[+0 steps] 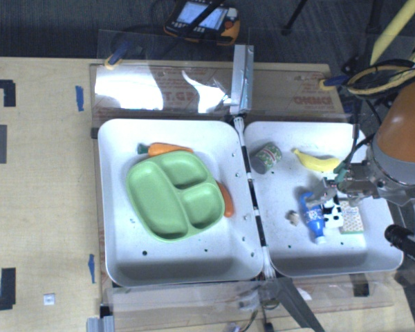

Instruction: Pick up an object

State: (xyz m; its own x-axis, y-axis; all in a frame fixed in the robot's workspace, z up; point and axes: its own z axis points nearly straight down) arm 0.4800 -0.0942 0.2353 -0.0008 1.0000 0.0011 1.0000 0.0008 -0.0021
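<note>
bench: pale wood (blue tape marks) | floor: dark carpet

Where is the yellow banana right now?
The banana lies in the right bin, near its back wall. A small green can sits to its left, and the gripper is just in front of it.

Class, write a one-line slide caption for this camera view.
Arm's claw poised over a blue tube in the right bin; green divided plate fills the left bin.
</note>
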